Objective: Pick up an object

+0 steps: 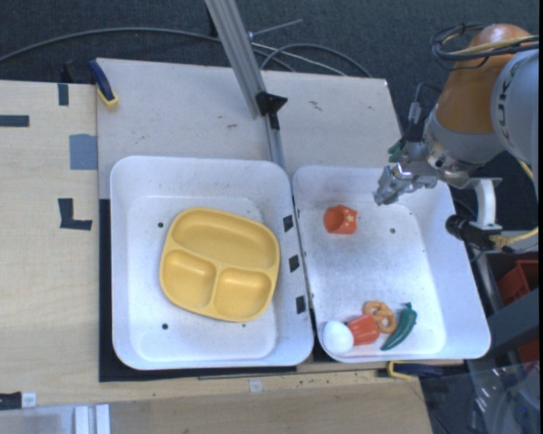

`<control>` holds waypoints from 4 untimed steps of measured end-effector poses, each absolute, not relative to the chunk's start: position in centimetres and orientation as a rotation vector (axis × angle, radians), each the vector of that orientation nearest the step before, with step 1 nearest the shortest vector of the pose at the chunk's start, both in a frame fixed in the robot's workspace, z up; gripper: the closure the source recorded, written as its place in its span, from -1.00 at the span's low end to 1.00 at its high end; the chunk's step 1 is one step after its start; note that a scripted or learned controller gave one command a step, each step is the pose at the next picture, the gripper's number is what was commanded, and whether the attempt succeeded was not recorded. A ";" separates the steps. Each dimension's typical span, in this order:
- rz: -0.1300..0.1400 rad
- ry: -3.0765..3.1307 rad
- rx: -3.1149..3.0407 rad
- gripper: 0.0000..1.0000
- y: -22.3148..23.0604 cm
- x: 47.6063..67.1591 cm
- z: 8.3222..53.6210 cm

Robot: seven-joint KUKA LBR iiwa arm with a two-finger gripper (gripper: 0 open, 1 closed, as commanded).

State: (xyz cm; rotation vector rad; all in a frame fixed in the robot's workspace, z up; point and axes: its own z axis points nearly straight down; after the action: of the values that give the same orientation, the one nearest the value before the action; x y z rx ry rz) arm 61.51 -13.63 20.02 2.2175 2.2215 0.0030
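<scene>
One candidate: orange block (340,220), right bin (434,269), lying just left of my gripper (391,191). Fingers carry nothing (their spread I cannot tell). Risk: descending off-centre, I'd nudge it aside.

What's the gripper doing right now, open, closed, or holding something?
Gripper: cannot be told; it hangs over the far edge of the right bin, beside the orange object, with nothing visibly held.
</scene>
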 end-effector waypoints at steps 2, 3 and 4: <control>0.001 2.231 2.215 1.00 -7.4 63.4 24.4; 0.001 2.231 2.214 1.00 -1.7 63.9 24.7; -0.003 2.230 2.216 1.00 3.4 64.4 23.1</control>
State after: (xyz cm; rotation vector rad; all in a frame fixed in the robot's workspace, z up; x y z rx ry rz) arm 64.38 3.43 23.11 2.2163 2.2300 -0.0025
